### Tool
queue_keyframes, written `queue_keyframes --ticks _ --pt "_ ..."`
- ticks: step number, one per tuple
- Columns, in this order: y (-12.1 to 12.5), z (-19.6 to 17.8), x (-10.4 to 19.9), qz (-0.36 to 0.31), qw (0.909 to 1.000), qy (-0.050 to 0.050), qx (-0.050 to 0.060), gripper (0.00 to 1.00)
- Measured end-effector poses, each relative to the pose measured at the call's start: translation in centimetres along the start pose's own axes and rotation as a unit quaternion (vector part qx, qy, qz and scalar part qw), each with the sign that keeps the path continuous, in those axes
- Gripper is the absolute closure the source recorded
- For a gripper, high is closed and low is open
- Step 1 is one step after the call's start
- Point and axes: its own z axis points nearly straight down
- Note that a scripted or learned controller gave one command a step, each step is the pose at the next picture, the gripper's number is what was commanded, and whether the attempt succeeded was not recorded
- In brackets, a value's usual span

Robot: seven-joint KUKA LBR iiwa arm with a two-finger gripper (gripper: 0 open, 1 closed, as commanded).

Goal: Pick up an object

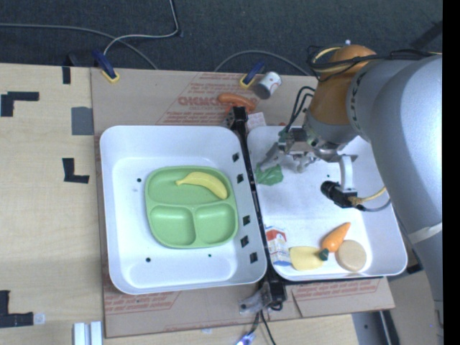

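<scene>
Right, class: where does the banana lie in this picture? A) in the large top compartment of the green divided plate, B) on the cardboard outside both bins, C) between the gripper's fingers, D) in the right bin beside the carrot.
A: the banana lies in the large top compartment of the green divided plate, which sits in the left bin.
</scene>
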Motion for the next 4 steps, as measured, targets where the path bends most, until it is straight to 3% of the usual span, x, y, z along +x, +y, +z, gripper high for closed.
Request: queue_keyframes --ticks 1,2,3,4 --pt "2.1 1.2 0.2 0.000 1.0000 0.002 0.001 0.00" --pt "0.8 -0.1 0.0 0.001 1.0000 0.000 0.003 0.00" --pt "-1.5 1.1 0.1 0.000 1.0000 0.000 0.001 0.00" --pt "2.1 1.2 0.0 0.000 1.0000 0.001 0.001 0.00"
